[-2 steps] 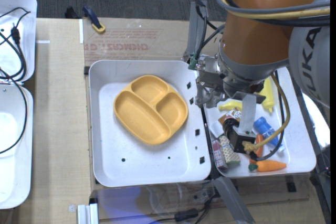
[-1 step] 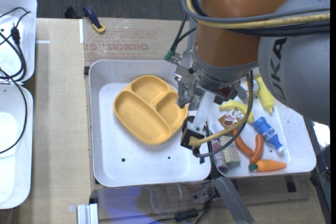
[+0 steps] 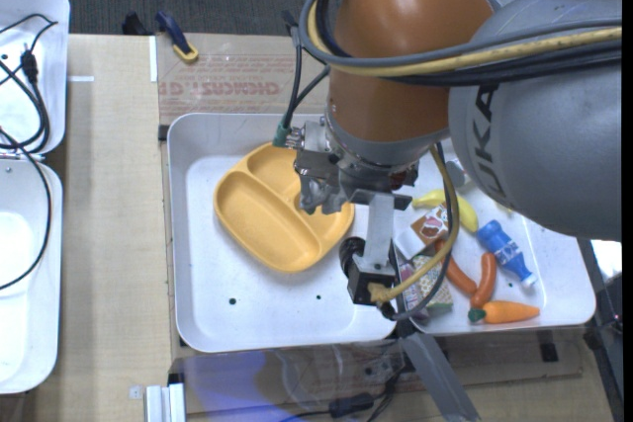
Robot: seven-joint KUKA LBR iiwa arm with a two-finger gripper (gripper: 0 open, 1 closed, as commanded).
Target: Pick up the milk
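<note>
The milk (image 3: 432, 227) is a small carton with a red-brown and white label, lying in the right part of the white bin (image 3: 203, 242) between a banana and a carrot. My gripper (image 3: 322, 203) hangs below the big orange wrist, over the right edge of a yellow divided plate (image 3: 262, 217). It sits to the left of the milk, clearly apart from it, and nothing shows in its grasp. The arm's body hides part of the bin behind it.
To the right of the milk lie a yellow banana (image 3: 447, 203), a blue bottle (image 3: 504, 252), two orange carrots (image 3: 485, 280) (image 3: 509, 312) and a pale printed box (image 3: 427, 287). A second white bin (image 3: 30, 311) with black cables stands at the far left.
</note>
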